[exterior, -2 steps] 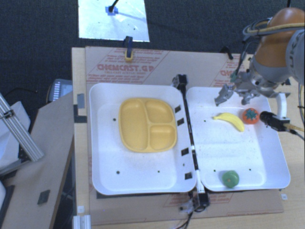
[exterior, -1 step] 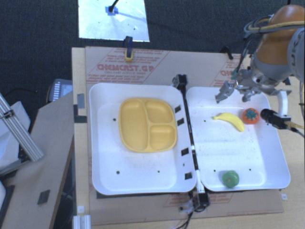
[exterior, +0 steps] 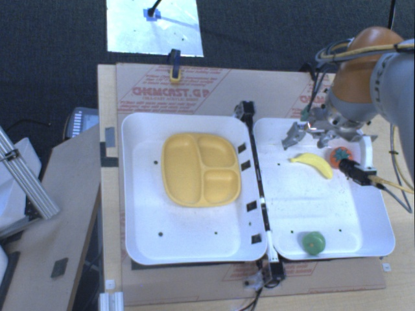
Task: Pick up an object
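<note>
Gripper [exterior: 299,133] hangs open and empty above the right bin [exterior: 373,238], just beside the banana [exterior: 313,164].
The banana looks light, smooth and curved, probably a stiff toy; take it across the thick middle; the tips would likely slip.

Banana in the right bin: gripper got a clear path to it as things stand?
Probably yes. The banana lies bare on the right bin floor, nothing on top of it. The gripper hovers just above and left of it. An orange-red object sits close on its right, which could crowd a wide approach.
</note>
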